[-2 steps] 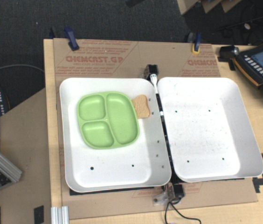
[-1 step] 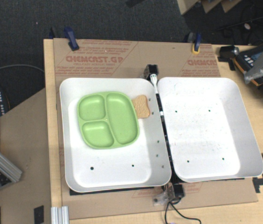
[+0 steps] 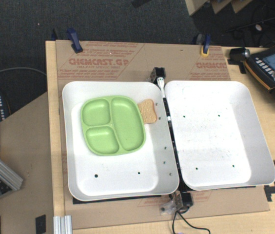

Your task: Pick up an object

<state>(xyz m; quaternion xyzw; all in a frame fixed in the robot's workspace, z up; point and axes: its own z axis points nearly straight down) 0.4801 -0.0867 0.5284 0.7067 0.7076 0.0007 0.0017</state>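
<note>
Camera view: the left bin (image 3: 79, 177) holds a green three-compartment plate (image 3: 112, 125) toward its far side, with a tan cracker-like slab (image 3: 148, 111) touching the plate's right rim, near the bin's far right corner. The right bin (image 3: 220, 135) sits beside it on the worktop (image 3: 54, 82). The state of the jaws cannot be told. The pick appears not yet begun; the next move calls for descending over one object.
</note>
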